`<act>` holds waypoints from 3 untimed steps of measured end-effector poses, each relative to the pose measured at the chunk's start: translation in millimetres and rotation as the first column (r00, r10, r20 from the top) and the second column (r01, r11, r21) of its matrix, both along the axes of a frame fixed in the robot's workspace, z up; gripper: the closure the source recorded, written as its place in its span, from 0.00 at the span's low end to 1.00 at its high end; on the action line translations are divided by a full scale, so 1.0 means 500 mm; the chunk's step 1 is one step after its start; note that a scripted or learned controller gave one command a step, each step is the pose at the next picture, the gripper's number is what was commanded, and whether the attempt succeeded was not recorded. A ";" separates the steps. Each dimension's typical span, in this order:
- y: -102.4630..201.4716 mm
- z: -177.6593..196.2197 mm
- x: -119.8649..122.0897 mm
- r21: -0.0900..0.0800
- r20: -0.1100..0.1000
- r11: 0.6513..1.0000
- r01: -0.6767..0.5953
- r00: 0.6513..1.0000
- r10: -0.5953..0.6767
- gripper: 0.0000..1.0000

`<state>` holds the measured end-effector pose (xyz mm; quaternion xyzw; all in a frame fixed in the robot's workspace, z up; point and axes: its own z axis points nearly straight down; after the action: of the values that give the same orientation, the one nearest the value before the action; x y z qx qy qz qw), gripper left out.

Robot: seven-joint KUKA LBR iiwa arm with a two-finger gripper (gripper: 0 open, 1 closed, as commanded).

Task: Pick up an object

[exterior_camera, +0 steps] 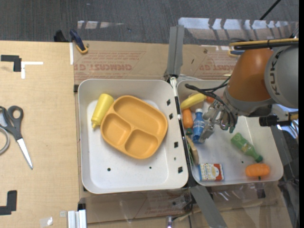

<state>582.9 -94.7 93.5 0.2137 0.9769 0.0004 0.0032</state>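
My gripper (219, 119) hangs low in the right bin (273, 144), under the grey wrist with its orange band. A small clear bottle with a blue label (198, 126) lies tilted right against the gripper's left side; whether it is gripped is unclear. A yellow banana (194, 100) and an orange piece (187, 118) lie to the bottle's left, by the bin wall. Further right lie a green bottle (245, 147) and an orange fruit (257, 170). A small red and white carton (210, 172) sits near the front wall.
The left bin (95, 175) holds an orange divided plate (134, 126) with a yellow squeeze bottle (101, 109) against its left edge. Scissors (16, 132) lie on the bench at far left. A metal divider (175, 51) rises between the bins at the back.
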 end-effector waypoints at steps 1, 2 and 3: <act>0.003 -0.001 -0.054 0.000 -0.003 0.986 0.166 0.986 -0.166 0.00; -0.008 0.002 0.106 -0.001 -0.001 0.949 0.314 0.949 -0.314 0.00; -0.144 0.112 0.078 -0.001 -0.001 0.993 0.115 0.993 -0.115 0.00</act>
<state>621.7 -166.6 149.3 0.2698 0.9629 -0.0004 0.0028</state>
